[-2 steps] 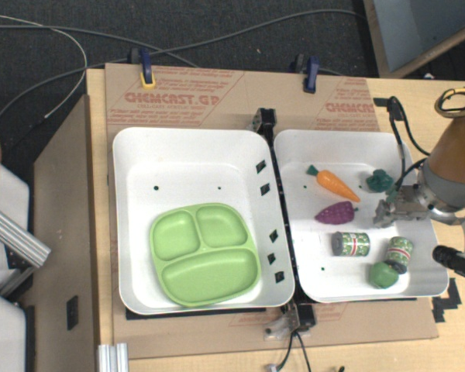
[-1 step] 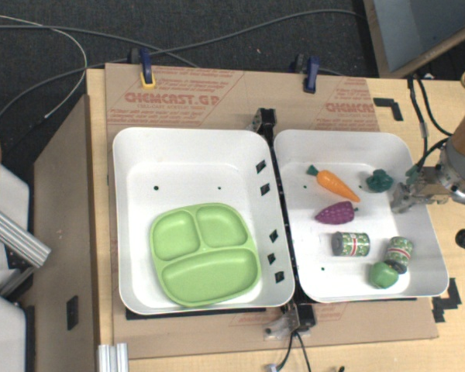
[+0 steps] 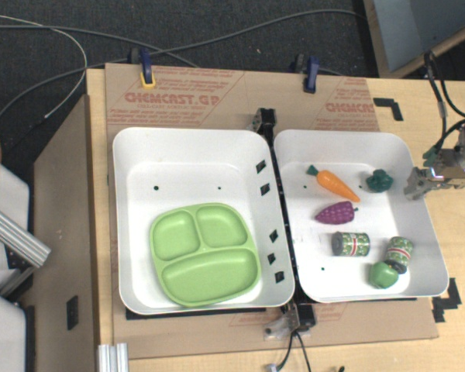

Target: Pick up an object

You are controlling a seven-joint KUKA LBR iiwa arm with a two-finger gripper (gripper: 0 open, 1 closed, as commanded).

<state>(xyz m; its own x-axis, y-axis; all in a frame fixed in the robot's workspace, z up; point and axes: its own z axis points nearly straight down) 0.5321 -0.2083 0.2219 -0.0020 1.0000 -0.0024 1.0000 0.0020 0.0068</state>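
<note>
Hovering at the right bin [image 3: 418, 208]'s far edge, the gripper [image 3: 415, 186] carried nothing, so every candidate lay loose inside, the broccoli [image 3: 379, 180] nearest, then the carrot [image 3: 335, 183], grapes [image 3: 335, 212] and cans [image 3: 350, 244].

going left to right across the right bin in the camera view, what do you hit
purple grapes → carrot → green can lying on its side → dark green broccoli-like piece → hand at the bin's right rim
</note>
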